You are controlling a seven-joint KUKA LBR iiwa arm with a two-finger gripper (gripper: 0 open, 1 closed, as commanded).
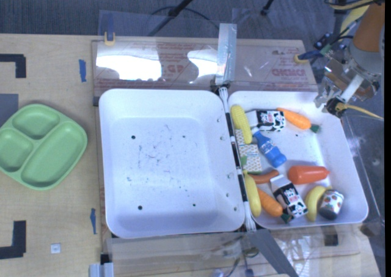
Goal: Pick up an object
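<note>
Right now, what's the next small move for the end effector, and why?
Probably ease the end effector toward the view's left and down over the carrot. It hangs at the far right corner of the right bin, off to the side of the objects. The carrot looks like the nearest one, with bare bin floor on its near side and the cow-print carton at its left end.

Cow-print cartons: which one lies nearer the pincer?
The far carton, between the corn and the green-tipped carrot, close to the pincer; the other carton sits by the near rim.
</note>
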